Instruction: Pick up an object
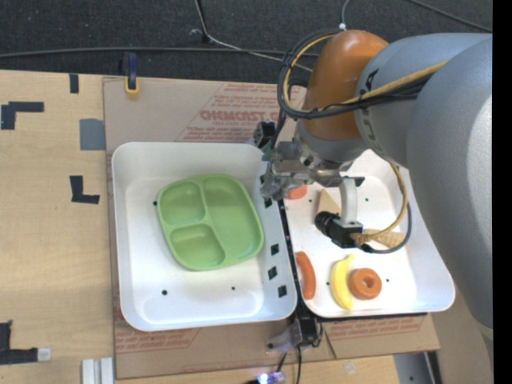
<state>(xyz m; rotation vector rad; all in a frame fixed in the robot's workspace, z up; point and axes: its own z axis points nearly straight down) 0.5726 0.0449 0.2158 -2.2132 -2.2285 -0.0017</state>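
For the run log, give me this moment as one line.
gripper: over right bin's left edge | grasp: unclear | banana, donut, carrot: right bin | green tray: left bin

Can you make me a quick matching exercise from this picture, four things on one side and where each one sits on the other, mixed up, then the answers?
Things:
1. green divided plate
2. banana
3. orange donut
4. carrot

Places:
A. right bin, close to the wall shared with the left bin
B. left bin
C. right bin, touching the banana on its right side
D. right bin, between the carrot and the donut

Pairs: 1-B, 2-D, 3-C, 4-A
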